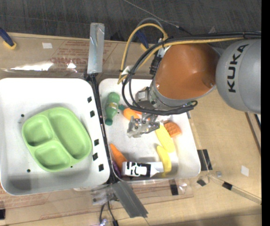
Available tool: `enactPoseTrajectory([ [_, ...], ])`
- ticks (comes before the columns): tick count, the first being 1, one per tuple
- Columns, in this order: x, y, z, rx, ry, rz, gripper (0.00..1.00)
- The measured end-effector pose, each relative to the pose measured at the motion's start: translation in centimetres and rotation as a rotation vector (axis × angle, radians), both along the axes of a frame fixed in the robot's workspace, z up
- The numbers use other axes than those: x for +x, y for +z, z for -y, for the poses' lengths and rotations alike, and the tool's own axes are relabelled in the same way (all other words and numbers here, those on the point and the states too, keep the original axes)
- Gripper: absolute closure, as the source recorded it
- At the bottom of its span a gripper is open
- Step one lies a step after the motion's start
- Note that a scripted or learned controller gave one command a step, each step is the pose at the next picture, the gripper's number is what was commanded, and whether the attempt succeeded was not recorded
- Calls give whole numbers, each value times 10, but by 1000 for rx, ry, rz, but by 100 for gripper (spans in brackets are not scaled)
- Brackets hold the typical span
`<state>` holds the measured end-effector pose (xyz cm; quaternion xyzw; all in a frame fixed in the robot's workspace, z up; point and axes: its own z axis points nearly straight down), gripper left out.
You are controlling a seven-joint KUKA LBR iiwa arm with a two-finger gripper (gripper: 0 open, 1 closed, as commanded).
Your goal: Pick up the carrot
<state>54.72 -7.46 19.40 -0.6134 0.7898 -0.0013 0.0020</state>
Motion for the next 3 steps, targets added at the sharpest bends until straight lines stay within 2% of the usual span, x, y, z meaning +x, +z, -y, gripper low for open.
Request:
enactPoseTrajectory([
  [1, -51, 12, 3, 0, 251, -7, 100],
  [2, -65, -93, 78, -1, 282, 10, 100],
  [3, -60, 5, 125, -3, 544, -3, 100],
])
